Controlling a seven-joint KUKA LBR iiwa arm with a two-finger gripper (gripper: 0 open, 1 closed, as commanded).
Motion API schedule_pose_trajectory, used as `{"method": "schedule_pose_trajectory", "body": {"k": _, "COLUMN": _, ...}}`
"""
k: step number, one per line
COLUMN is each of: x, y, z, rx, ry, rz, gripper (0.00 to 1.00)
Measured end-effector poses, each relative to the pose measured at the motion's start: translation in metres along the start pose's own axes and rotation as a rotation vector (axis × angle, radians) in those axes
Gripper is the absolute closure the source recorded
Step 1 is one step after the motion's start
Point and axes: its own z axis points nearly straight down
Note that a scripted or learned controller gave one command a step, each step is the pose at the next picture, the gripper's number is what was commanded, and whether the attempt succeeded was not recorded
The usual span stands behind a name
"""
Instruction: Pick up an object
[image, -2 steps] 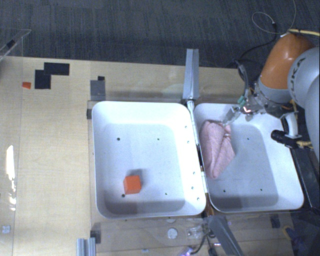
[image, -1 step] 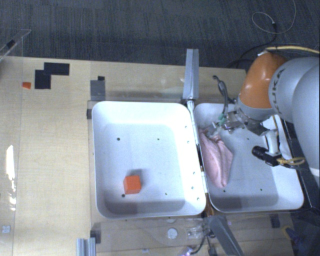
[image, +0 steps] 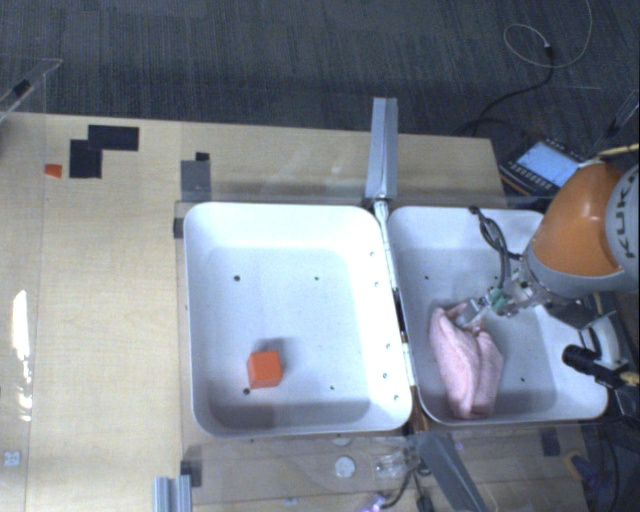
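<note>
Pink cloth lies crumpled in the right bin, stretched from about the middle of that bin toward its near wall. Its far end bunches up into a small peak just left of the gripper, which sits low over the bin floor at the end of the grey arm reaching in from the right. The gripper's tip looks to be touching or nearly touching that raised far corner of the cloth, but the fingers are too small and cluttered to make out, so I cannot tell whether they are released or clenched, nor whether any cloth sits between them. The orange band of the arm hangs above the bin's right side.

An orange block rests in the left bin, near its near-left part, well apart from the gripper and separated from it by the divider between the two bins. Both bins sit on the pale wooden bench.
</note>
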Motion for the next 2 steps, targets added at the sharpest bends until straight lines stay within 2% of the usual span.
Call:
{"method": "schedule_pose_trajectory", "body": {"k": 1, "x": 0.042, "y": 0.003, "z": -0.001, "rx": -0.006, "ry": -0.002, "rz": -0.140, "gripper": 0.00}}
{"method": "schedule_pose_trajectory", "body": {"k": 2, "x": 0.043, "y": 0.007, "z": -0.013, "rx": -0.014, "ry": -0.002, "rz": -0.142, "gripper": 1.00}}
